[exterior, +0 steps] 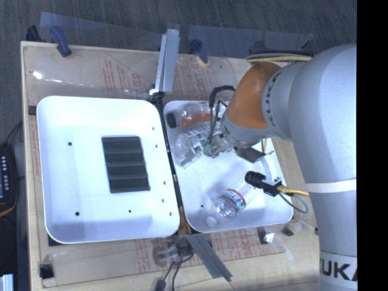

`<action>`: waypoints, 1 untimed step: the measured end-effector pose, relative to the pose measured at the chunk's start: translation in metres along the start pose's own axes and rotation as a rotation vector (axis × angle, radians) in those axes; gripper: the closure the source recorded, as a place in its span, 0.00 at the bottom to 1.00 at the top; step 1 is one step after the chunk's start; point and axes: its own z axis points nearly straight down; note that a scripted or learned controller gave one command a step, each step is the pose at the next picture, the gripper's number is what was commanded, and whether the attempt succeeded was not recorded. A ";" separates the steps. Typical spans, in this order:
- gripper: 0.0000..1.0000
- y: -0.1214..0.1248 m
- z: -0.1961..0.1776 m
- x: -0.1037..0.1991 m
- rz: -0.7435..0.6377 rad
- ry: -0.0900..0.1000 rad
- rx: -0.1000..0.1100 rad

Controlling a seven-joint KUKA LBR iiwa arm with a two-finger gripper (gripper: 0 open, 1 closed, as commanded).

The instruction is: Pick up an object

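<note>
My gripper reaches down into the right bin, at its upper middle. It is right against a crumpled clear plastic item lying by the bin's left wall. A clear bottle with an orange label and dark cap lies across the bin's top left corner, just above the gripper. A clear water bottle with a blue label and white cap lies slanted near the bin's front edge. In the left bin a dark ridged rectangular block lies flat at the middle.
The arm's big grey body and orange band cover the right bin's right side. A raised divider separates the two bins. Clamps and metal brackets stand around the bench edges.
</note>
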 end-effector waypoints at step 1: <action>0.00 0.058 0.009 0.000 0.087 0.017 0.055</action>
